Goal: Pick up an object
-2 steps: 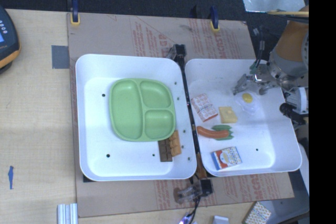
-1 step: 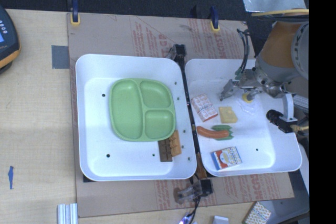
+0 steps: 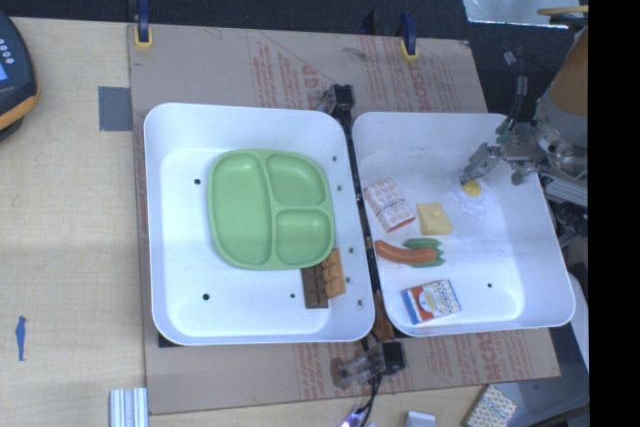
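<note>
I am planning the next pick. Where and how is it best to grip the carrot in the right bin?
The carrot lies flat and roughly crosswise in the right bin, green top toward the bin's right. Probably best: come straight down and close across the middle of its orange body, fingers on its two long sides. The yellow block lies close behind it, so keep the opening modest.

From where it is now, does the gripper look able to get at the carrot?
Probably yes. The carrot lies in the open in the right bin, apart from its neighbours, and the gripper is above that bin.
</note>
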Controlling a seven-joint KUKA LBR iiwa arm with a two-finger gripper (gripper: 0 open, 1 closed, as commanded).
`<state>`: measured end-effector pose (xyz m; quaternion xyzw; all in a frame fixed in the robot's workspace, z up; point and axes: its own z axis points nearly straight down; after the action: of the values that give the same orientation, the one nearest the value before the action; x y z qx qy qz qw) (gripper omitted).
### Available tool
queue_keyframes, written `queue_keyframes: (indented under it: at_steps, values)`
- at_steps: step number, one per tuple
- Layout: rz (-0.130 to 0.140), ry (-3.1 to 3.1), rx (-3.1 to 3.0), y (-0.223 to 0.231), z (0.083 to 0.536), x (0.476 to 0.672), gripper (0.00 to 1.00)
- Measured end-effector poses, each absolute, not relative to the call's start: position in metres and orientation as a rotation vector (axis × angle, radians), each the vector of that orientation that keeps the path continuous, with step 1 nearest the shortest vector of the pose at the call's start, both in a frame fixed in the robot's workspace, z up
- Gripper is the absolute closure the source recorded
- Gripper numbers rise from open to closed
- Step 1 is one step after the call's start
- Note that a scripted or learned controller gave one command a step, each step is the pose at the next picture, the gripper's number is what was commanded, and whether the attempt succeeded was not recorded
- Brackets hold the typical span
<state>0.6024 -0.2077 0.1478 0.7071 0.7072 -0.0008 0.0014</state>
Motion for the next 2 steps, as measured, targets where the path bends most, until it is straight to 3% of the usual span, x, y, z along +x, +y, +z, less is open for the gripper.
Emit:
queue_keyframes:
  at_steps: [1, 2]
  values:
    - [-0.004, 2.231, 2.215, -0.211, 0.089, 0.638, 0.0]
    - [-0.006, 2.227, 2.221, -0.194, 0.104, 0.607, 0.0]
